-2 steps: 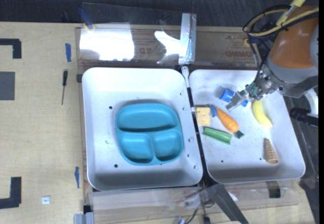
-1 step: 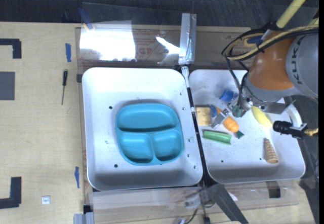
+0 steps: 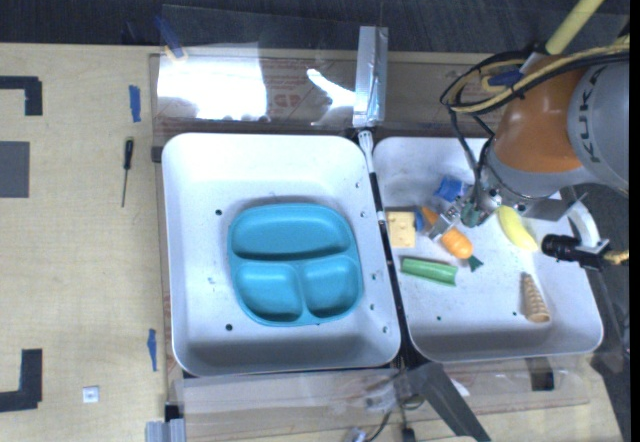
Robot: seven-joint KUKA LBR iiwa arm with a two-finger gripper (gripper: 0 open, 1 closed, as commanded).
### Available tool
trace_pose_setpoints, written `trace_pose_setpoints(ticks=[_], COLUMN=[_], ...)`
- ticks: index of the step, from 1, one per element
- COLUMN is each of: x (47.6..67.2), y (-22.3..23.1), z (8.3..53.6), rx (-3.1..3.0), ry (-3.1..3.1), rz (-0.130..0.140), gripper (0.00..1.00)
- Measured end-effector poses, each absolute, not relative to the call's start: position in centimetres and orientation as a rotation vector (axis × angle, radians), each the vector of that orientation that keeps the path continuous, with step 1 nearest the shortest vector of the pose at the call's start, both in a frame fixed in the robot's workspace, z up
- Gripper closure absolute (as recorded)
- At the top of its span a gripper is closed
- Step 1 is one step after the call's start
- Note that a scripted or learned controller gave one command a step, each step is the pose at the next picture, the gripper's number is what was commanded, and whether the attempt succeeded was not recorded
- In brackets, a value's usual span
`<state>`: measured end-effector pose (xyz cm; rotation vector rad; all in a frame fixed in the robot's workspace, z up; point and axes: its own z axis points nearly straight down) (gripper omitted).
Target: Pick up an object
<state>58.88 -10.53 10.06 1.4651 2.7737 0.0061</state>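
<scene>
- Bins sit side by side on the bench; we take the right bin [image 3: 580,335] as our landmark.
- Nearest us inside the right bin, toward its right corner, we note a tan ridged cone-shaped piece [image 3: 535,297] lying alone.
- Farther in, near the bin's middle, a green stick-like object [image 3: 429,270] lies flat, with an orange carrot-like piece [image 3: 458,243] just beyond it.
- Close to the bin's left wall rests a small pale yellow block [image 3: 401,228].
- A yellow banana-shaped item [image 3: 515,227] lies right of the carrot-like piece.
- Gripper [image 3: 470,210] hangs low over the bin's middle, just above the orange piece; a blue object [image 3: 449,190] sits at its left side. We cannot tell how far the hand is spread, nor whether it grips anything.
- Left of the landmark, the left bin [image 3: 190,180] carries a blue divided tray [image 3: 294,261].
- Beyond both bins we log a clear plastic sheet [image 3: 260,80] catching glare.
</scene>
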Motion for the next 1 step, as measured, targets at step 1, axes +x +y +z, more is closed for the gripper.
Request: trace_pose_setpoints(ticks=[1], x=[62.79], y=[-7.41], z=[18.88], rx=[1.642], ry=[2.669], rz=[0.009], gripper=[1.0])
